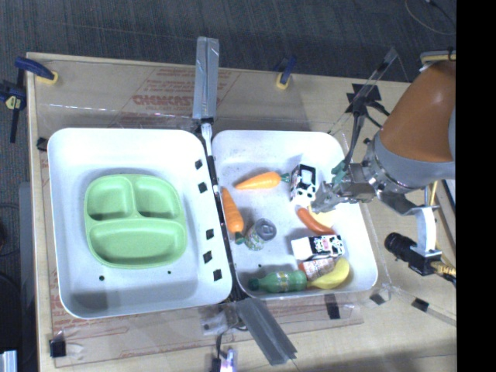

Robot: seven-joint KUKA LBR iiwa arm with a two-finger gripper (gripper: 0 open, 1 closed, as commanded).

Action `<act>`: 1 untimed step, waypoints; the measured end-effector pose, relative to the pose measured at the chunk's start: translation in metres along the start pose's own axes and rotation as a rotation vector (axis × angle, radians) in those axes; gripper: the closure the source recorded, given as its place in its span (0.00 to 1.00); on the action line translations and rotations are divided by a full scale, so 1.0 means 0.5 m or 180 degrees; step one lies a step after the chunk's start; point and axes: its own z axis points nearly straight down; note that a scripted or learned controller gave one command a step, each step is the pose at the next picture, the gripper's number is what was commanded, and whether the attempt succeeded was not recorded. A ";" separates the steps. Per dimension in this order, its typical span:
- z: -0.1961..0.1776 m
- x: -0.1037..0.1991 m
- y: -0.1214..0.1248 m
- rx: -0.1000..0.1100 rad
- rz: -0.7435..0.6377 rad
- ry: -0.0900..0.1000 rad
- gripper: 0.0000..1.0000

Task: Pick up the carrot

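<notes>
Two white bins sit side by side on your tabletop (325, 99); the left bin (62, 208) holds a green divided plate (136, 219). In the right bin (256, 142) you have a carrot (258, 181) near the back, another carrot (232, 211) along the left wall, and an orange piece (315, 220) under the jaws (324, 198). You cannot tell whether the jaws are spread or closed. A banana (335, 275) and green bottle (277, 281) lie at the front.
</notes>
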 end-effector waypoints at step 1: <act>0.141 0.084 0.126 0.0009 0.0056 0.0001 0.00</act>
